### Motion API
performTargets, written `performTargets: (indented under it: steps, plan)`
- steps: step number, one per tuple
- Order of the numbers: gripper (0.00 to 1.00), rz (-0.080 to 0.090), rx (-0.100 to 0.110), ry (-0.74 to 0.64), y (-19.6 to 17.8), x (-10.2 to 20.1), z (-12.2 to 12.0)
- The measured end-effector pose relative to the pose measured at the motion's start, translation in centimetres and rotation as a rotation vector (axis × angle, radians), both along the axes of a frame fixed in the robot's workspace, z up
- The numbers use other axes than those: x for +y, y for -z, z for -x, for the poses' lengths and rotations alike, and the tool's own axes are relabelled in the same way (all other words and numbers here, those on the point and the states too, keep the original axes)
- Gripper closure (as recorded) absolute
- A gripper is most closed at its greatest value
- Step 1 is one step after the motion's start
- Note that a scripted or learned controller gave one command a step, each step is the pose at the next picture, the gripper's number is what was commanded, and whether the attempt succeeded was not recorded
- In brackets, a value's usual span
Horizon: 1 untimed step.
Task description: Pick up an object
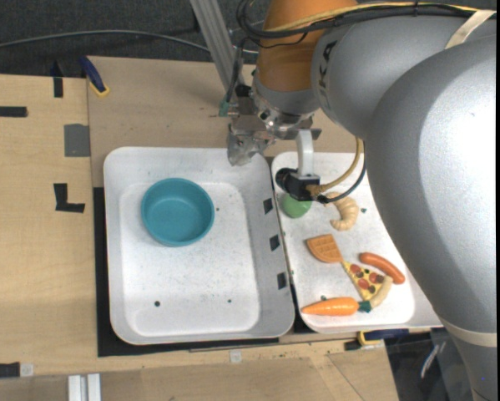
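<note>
My gripper (248,149) hangs under the orange-banded wrist at the far edge of the bins, over the back rim between the two. A blue bowl (177,211) sits in the left bin (191,316), ahead and to the left of the gripper. The right bin (400,307) holds a green round toy (296,207), a beige croissant (346,214), an orange wedge (323,247), a pizza slice (366,281), a red sausage (381,266) and a carrot (330,307). A black-tipped white part of the tool (298,178) partly covers the green toy. Nothing shows in the gripper.
The large grey arm covers the right side of the view and the right bin's far corner. A metal pole (212,23) rises behind the bins. The wooden bench (32,241) lies to the left, marked with black tape.
</note>
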<state>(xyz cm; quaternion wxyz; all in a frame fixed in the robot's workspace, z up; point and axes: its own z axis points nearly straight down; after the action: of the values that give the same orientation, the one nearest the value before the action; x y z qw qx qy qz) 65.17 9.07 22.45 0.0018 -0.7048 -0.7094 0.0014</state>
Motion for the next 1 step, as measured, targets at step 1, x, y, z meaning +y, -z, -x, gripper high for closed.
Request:
performTargets:
  steps: [1]
  plan:
    - [1.0,0.002,-0.001,0.004,0.42,1.05,1.28]
